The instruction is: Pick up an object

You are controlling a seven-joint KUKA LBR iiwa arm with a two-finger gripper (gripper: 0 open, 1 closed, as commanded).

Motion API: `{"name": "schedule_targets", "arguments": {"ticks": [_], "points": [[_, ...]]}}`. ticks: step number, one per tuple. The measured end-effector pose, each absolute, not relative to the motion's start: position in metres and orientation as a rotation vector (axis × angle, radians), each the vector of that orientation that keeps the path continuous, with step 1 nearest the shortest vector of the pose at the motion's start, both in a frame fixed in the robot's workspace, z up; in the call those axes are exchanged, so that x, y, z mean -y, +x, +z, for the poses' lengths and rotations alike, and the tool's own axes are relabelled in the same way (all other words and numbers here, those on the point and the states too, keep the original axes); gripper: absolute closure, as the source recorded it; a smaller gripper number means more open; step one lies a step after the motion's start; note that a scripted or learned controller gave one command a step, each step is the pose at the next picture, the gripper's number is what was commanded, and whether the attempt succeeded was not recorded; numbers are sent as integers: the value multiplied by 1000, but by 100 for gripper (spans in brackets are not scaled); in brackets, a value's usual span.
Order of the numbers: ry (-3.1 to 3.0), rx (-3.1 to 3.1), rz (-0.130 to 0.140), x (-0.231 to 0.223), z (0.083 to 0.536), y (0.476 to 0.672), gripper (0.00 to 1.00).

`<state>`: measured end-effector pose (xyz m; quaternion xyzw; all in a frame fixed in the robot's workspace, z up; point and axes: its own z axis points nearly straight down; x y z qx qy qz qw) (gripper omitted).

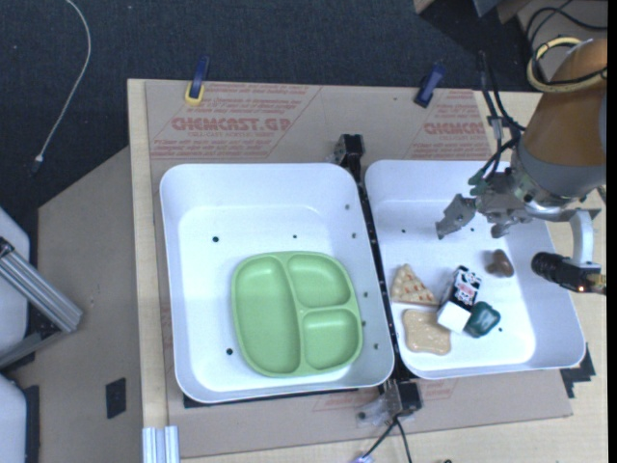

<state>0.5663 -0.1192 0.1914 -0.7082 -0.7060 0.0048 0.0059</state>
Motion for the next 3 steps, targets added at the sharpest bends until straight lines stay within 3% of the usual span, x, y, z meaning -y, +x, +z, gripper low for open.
{"name": "schedule_targets", "arguments": {"ticks": [1, 3], "points": [[-2222, 2222, 0, 119, 200, 569, 0], [-2217, 2216, 6, 120, 84, 563, 0]]}}
